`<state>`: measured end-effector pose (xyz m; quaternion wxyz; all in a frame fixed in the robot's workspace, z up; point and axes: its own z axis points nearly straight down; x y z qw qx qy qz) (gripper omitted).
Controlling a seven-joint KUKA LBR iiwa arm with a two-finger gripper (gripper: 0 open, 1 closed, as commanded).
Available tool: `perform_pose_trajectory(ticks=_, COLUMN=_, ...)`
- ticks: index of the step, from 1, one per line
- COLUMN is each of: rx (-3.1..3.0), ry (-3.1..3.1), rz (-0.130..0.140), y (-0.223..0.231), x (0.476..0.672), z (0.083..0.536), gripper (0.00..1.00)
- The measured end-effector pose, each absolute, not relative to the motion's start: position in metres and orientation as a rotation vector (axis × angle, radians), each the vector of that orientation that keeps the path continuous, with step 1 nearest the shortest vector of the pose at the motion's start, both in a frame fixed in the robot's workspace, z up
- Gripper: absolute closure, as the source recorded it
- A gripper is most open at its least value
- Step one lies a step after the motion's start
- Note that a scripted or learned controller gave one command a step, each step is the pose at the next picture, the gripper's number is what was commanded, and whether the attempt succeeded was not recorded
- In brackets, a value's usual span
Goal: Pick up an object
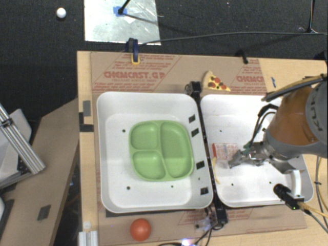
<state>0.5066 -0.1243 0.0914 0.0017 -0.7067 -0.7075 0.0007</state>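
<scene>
Small clear packet with red print (224, 150) is seen lying flat in the right white bin (241, 196), near its left wall. The tool (234, 160) is placed just beside it, at its lower right edge; whether it is open or closed cannot be told. A green divided plate (161, 150) is seen in the left white bin (110, 137). A red ball (140, 229) is seen on the desk (169, 68).

- The green divided plate (161, 150) in the left bin (110, 137) looks like smooth, slightly glossy plastic.
- Both bins look like matt white plastic.
- The board (154, 70) beneath them looks like brown printed cardboard.
- The far sheet (110, 22) looks like shiny, crinkled foil.
- The near red ball (140, 229) looks smooth.
</scene>
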Motion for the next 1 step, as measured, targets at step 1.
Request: perform_pose_trajectory(ticks=1, rx=-2.220, ry=-2.222, rz=-0.001, y=-0.1241, x=0.5070, z=0.0841, gripper=0.00)
